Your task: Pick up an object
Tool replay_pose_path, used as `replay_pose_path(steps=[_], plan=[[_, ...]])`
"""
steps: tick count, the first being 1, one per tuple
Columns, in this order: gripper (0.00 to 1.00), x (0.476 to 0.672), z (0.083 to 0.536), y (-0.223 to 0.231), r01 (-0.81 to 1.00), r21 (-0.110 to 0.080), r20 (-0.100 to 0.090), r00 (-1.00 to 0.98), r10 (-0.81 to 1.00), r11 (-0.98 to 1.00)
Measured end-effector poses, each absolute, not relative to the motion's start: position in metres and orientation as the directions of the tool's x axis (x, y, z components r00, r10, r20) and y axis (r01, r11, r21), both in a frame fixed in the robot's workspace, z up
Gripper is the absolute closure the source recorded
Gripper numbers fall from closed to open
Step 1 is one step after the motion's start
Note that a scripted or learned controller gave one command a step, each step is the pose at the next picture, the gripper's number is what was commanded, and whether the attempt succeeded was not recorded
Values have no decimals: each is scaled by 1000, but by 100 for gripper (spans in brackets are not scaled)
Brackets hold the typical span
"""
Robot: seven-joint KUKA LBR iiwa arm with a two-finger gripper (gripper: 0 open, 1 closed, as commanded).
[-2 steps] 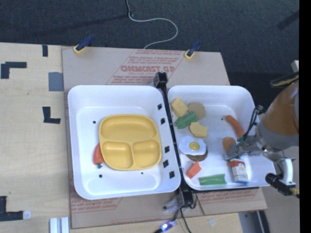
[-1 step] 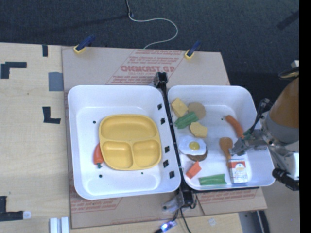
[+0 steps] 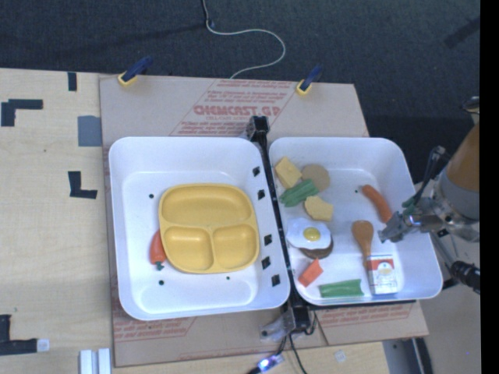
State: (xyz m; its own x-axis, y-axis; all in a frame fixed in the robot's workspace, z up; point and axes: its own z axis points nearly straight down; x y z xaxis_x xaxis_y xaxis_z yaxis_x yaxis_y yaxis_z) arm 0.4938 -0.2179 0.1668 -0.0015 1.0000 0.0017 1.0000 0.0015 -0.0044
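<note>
Lying near the fingers [image 3: 392,232]: a slim orange sausage [image 3: 376,202].

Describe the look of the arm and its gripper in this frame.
The arm enters at the right edge: an orange band above a grey wrist section. Dark cabling and a thin dark rod run alongside it. The gripper is small, dark grey to black metal, ending in narrow jaws; finer markings are too small to read.

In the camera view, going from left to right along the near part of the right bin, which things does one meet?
Carrot piece → green bean → small red and white carton.
</note>
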Motion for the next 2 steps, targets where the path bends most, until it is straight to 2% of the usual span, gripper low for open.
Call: replay_pose_path(steps=[1,2], plan=[[100,495,216,-218,1000,-2,0,-2,1000,2],[100,511,222,-158,1000,-6,4,-8,1000,8]])
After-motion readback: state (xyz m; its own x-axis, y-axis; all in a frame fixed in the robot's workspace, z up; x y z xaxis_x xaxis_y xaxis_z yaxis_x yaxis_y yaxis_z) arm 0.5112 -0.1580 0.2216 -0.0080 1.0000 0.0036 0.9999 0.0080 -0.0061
